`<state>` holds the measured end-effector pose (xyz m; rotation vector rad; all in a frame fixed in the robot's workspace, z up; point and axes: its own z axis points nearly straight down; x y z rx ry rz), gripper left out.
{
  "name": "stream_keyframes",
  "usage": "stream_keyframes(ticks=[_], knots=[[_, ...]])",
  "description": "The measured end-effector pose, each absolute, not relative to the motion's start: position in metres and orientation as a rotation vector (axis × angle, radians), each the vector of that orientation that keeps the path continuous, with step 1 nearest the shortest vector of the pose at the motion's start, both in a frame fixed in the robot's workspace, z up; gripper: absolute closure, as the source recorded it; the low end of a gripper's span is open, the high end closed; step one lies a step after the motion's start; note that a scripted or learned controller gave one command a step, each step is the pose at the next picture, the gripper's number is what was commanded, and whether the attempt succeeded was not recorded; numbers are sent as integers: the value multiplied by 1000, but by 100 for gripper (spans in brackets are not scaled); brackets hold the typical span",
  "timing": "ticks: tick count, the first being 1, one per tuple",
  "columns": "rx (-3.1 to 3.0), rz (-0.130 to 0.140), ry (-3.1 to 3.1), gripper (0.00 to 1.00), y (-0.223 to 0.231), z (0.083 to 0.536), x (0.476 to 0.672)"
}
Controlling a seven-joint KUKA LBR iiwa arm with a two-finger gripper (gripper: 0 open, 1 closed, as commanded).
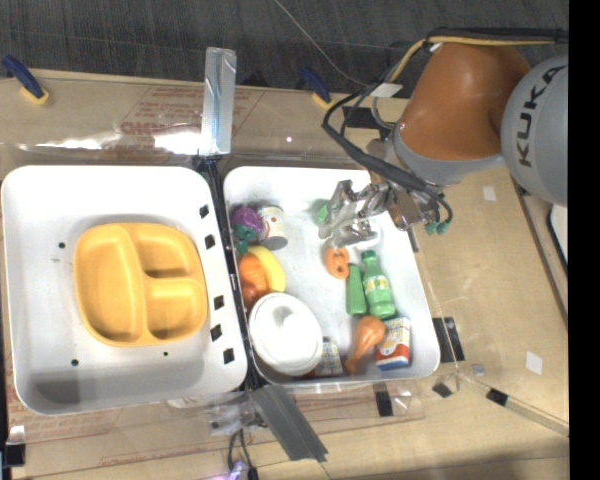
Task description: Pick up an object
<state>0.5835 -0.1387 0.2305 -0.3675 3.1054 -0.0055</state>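
My gripper (346, 218) hangs over the upper middle of the right bin (416, 268), with its metal fingers pointing left and down. Nothing shows between them. Just below it lies a small orange toy (337, 261). A green bottle (370, 285) lies beside that toy. Along the bin's left side sit a purple grape bunch (245, 221), a small can (273, 224), and a yellow banana (269, 265) on an orange fruit (251, 274). A white bowl (284, 332) rests at the bottom left, while a carrot (364, 339) and a red-labelled can (396, 343) lie at the bottom right.
The left bin (40, 368) holds a yellow divided plate (140, 281). A taped metal strip (219, 98) stands above the wall between the bins. The orange band and grey arm (470, 103) fill the upper right. Black cables (355, 133) loop beside the wrist.
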Motion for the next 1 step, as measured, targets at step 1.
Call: stream_keyframes(ticks=[1], knots=[[-174,-3,3131,100,-149,264,658]])
